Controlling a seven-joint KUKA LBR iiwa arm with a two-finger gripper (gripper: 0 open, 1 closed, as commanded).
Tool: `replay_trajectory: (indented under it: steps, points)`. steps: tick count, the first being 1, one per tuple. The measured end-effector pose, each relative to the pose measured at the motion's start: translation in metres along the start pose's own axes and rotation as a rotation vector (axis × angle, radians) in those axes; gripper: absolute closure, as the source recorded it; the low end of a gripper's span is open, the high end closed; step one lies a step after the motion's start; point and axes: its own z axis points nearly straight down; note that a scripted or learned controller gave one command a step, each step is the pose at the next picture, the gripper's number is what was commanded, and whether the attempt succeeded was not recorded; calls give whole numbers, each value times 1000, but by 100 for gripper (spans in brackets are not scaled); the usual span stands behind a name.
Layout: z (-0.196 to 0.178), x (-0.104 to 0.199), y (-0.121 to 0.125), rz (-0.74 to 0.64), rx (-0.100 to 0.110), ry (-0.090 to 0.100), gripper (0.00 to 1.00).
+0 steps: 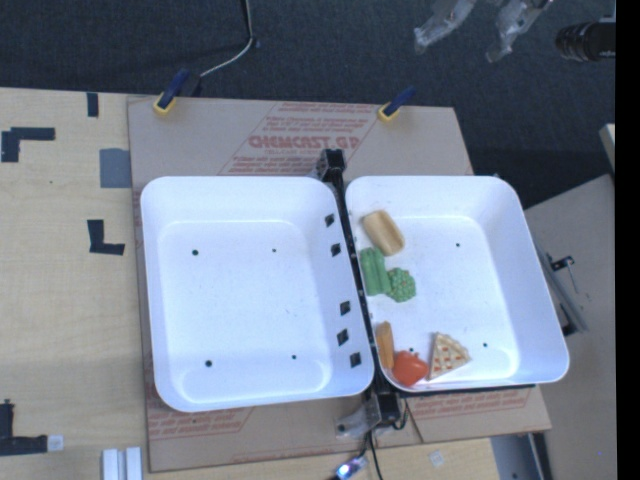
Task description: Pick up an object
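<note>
In the camera view we see two white bins side by side on a cardboard sheet [300, 133] laid over the tabletop [60, 268]. The left bin [165, 368] and the right bin [520, 268] meet along a black clipped seam. Against that seam in the right bin lie a bread roll [382, 232], a green broccoli piece [387, 278], an orange carrot stick [384, 340], a red tomato [408, 368] and a pizza slice [448, 355]. The jaws [478, 30] hang at one o'clock, beyond the bins' far edge, spread apart with nothing between them. Every object lies well apart from them, toward six o'clock.
</note>
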Motion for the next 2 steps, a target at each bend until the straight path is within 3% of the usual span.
replay_trajectory:
  steps: [1, 2]
  points:
    - [5, 28, -18, 0, 1, 0, 0]
    - [-1, 61, -53, -1, 0, 0, 0]
